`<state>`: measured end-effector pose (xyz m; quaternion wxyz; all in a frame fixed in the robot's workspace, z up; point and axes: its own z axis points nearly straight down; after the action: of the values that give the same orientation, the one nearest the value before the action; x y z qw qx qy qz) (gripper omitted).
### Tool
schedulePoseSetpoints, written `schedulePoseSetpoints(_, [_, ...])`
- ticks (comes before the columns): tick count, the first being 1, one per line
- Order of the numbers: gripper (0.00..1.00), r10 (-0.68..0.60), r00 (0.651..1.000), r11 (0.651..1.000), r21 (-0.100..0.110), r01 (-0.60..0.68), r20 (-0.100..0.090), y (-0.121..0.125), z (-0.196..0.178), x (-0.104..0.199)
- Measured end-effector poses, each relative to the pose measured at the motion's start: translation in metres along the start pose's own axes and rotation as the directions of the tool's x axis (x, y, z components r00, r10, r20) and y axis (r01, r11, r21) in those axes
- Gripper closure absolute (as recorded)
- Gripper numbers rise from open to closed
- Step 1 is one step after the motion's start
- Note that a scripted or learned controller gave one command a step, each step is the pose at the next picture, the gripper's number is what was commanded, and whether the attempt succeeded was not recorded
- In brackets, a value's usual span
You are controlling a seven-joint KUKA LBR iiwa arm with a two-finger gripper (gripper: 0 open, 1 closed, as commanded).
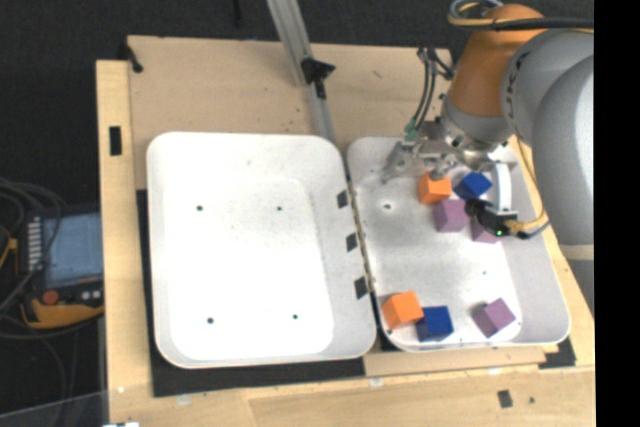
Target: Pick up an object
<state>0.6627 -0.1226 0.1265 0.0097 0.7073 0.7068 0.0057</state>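
Blocks: six in right bin [530,260]. Orange block [435,187], blue block [473,185], purple block [451,214] clustered at 1 o'clock; second orange block [402,308], second blue block [435,323], second purple block [493,316] along 6 o'clock edge.
Arm [520,85]: reaching in from 3 o'clock.
Left bin [180,215]: white, at 9 o'clock.
Gripper [432,155]: just above 1 o'clock cluster; claw state cannot tell.

Matt white plastic bins [250,155], wood bench [220,85], metal pole [285,5]
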Motion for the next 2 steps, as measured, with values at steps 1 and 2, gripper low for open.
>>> schedulePoseSetpoints(1, [1.00, 0.001, 1.000, 1.000, -0.004, -0.001, 0.001, 0.001, -0.010, -0.001])
schedulePoseSetpoints(2, [1.00, 0.002, 1.000, 1.000, 0.016, -0.002, -0.005, 0.002, -0.055, -0.006])
